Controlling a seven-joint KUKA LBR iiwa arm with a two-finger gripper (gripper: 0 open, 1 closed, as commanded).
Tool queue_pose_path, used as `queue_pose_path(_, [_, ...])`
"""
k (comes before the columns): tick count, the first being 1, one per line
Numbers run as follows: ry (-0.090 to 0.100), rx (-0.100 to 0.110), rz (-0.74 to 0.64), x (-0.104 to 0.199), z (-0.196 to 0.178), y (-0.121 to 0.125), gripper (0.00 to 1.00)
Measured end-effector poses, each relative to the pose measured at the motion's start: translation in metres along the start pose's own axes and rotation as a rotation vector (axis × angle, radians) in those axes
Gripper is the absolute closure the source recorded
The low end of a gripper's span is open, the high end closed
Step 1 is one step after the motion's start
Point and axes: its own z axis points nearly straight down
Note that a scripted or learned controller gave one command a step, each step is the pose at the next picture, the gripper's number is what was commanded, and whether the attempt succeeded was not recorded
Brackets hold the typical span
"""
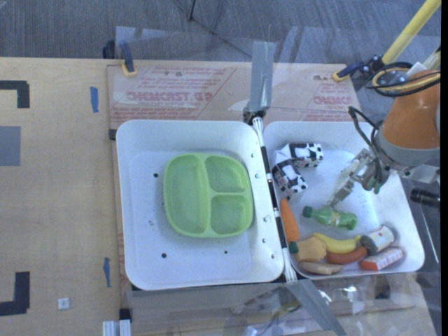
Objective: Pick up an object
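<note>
Grey arm with orange band, black cables, slim metallic claw.

We see a plate in the left bin. In the right bin, a bottle lies mid-frame, a banana below it, a carrot to its left.

This looks like a robotics lab or test cell, not a home. The pale wooden surface carries black tape marks and blue tape tabs, and two white bins sit fixed side by side on a printed board. Cables run near the grey and orange arm, and grey carpet lies beyond. Toy food and a green divided plate serve as test props.
</note>
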Motion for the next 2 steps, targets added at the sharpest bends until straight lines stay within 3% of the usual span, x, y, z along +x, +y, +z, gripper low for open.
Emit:
queue_pose_path(1, [-0.012, -0.007, 0.003, -0.0038, -0.0136, 0.0015, 1.0])
queue_pose_path(2, [-0.012, -0.007, 0.003, -0.0038, -0.0136, 0.0014, 0.0])
